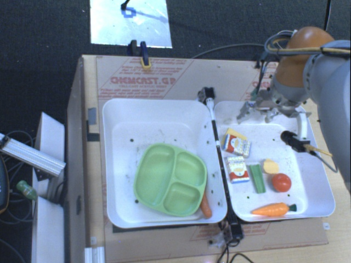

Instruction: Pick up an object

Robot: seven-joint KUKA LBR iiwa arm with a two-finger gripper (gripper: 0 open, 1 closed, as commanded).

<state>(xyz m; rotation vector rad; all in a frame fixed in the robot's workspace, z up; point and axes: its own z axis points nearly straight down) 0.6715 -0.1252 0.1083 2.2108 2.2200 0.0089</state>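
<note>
Bench sheet: a brown paper-faced sheet (142, 81) lies under both bins. It carries red print reading "CHEMCAST GP" at 12 o'clock of the left bin (the smaller repeated print is too fine to read).
Left bin: in the shallow white left bin (118, 125), a pale green three-compartment plastic plate (171, 179) lies toward 5 o'clock of the floor.
Sausage: a small orange-brown sausage-shaped toy (205, 207) sits at 4 o'clock of the plate, touching its rim and close to the bin's right wall.
Divider: a black strip (215, 136) runs between the two bins.
Right bin: the shallow white right bin (323, 196) holds the loose pieces that could be picked.
Cartons: the upper red, yellow and white carton (237, 143) lies at 9 o'clock of the bin, with the lower carton (237, 169) just beside it at 6 o'clock (their labels cannot be read).
Green stick: a flat green stick (256, 178) lies just beside the lower carton at 3 o'clock.
Yellow piece: a small yellow lump (270, 166) lies near the stick.
Tomato: a round red toy tomato (282, 182) sits just beside the lump at 4 o'clock.
Carrot: an orange toy carrot (270, 209) lies at 6 o'clock of the bin.
Gripper: the two-finger gripper (256, 114) is at 12 o'clock of the right bin, its fingers apart with nothing between them. The upper carton is the nearest piece, at its 7 o'clock, and nothing stands between them.
</note>
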